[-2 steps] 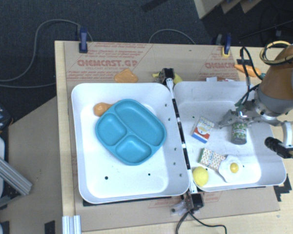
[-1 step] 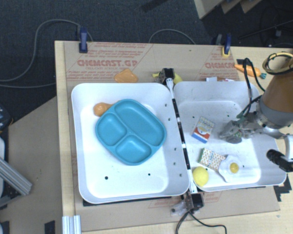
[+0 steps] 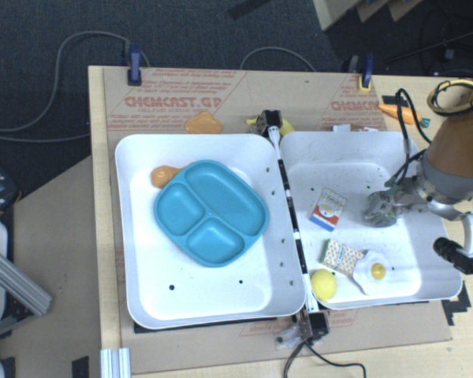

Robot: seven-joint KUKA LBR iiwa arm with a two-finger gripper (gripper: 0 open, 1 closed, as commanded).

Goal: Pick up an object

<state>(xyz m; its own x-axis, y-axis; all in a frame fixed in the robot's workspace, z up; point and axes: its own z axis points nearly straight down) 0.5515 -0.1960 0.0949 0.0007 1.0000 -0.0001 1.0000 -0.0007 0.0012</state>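
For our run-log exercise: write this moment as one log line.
arm: over right bin | claw: low on bin floor, grip unclear | nearest: small carton | left bin: blue plate

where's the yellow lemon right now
The yellow lemon lies in the right bin, at its near left corner against the divider, just left of the patterned packet and the fried egg toy.

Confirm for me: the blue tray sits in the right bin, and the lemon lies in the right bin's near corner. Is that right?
Not quite. The camera view shows the blue tray in the left bin, not the right one. The rest holds: the lemon lies in the right bin's near corner, by the divider between the bins.
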